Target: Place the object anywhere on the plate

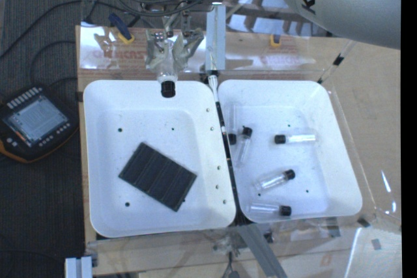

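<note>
Closest to me, a capped vial (pixel 268 209) lies along the near edge of the right bin (pixel 332 172). Three more vials sit farther back in that bin: one near its middle (pixel 275 179), one toward the far side (pixel 296 138) and one against its left wall (pixel 240 142).

In the left bin (pixel 111 107) the dark ribbed plate (pixel 158 176) lies flat and skewed, toward the near side.

At that bin's far edge I see the gripper (pixel 168 73) clamped on the held vial (pixel 168 88), black cap pointing down just over the rim. The held vial is well apart from the plate, straight beyond it.

Behind runs the far strip of the bench (pixel 117 55). A teach pendant (pixel 34 122) rests on the dark floor (pixel 39 23) to the left.
</note>
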`<state>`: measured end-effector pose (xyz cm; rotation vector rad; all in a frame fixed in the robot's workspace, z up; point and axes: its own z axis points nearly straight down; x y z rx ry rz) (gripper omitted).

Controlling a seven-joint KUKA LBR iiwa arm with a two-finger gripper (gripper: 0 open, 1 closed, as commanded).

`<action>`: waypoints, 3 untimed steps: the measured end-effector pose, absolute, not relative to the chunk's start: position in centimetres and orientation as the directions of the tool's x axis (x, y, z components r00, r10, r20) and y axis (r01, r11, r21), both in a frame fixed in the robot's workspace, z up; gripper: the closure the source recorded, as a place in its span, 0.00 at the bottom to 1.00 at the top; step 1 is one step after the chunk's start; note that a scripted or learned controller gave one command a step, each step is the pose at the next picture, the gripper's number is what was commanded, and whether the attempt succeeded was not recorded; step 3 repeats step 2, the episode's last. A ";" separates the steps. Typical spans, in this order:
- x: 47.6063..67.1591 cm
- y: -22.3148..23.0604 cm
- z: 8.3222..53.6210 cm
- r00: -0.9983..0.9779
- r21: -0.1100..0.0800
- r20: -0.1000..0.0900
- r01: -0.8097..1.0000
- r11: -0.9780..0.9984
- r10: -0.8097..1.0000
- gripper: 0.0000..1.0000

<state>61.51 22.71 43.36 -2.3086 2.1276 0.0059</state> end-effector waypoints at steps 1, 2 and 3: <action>66.9 23.2 43.3 0.469 -0.003 -0.007 -0.883 -0.469 -0.883 1.00; 67.0 23.3 44.1 0.467 -0.007 -0.016 -0.884 -0.467 -0.884 1.00; 67.0 23.3 44.1 0.467 -0.007 -0.016 -0.884 -0.467 -0.884 1.00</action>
